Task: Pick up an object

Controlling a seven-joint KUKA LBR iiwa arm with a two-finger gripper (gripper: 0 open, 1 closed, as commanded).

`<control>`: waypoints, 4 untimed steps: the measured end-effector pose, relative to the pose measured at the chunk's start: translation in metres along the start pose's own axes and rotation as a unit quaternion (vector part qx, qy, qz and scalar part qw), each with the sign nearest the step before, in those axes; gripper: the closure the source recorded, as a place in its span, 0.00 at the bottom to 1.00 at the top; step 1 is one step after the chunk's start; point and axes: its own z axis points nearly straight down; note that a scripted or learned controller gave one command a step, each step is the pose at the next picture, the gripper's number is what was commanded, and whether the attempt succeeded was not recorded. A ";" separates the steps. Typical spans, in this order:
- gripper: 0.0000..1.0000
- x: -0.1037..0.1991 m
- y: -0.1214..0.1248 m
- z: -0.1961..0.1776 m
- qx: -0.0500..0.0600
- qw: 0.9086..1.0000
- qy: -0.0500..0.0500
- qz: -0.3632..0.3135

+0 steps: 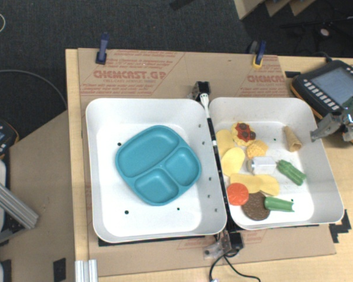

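The right bin (323,175) holds several toy foods. Among them are a red-and-dark pizza piece (244,132), a tan cone (292,137), a waffle-like biscuit (257,148), pale yellow pieces (233,157), a small white-grey item (263,166) and a green pickle (290,172). Nearer the front lie a yellow banana (257,184), a red tomato slice (237,194), a brown cookie (256,207) and a green pepper (279,204). My gripper (329,126) hangs grey at the bin's far right rim, just right of the cone and apart from every toy.
The left bin (103,157) carries a blue divided plate (157,164). A teach pendant (329,88) lies on the bench behind the right bin, close to the gripper. Clamps (102,49) pin the cardboard base at the back edge.
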 end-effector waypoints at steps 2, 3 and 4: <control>1.00 0.069 -0.020 -0.093 -0.002 1.000 -0.001 -0.001; 1.00 -0.011 -0.024 -0.036 0.003 1.000 0.001 0.003; 1.00 -0.006 0.012 0.003 0.002 1.000 0.001 -0.001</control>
